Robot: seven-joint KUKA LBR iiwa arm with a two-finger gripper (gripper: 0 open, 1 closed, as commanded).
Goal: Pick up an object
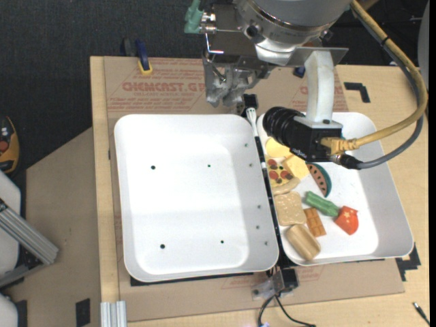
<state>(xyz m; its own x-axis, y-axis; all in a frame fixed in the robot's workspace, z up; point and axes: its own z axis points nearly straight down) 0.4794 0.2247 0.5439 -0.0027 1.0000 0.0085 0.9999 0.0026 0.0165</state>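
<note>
A cluster of small plastic toy foods is seen in the right white bin, packed against its left wall. Whether the gripper, seen beyond the bin's far-left corner, is open cannot be told. The red plastic tomato-like piece at the cluster's right edge is judged light, rigid and slippery, best pinched across its width.

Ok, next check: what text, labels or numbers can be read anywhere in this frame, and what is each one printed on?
"CHEMCAST G P": red print on the brown board under the bins, running along its far edge; the last letters are blurred, and the arm covers the rest.
A finer red line directly beneath it: too small to read.
A fragment of the same red print right of the arm: too blurred to read.
No readable text on the white bins.
</note>
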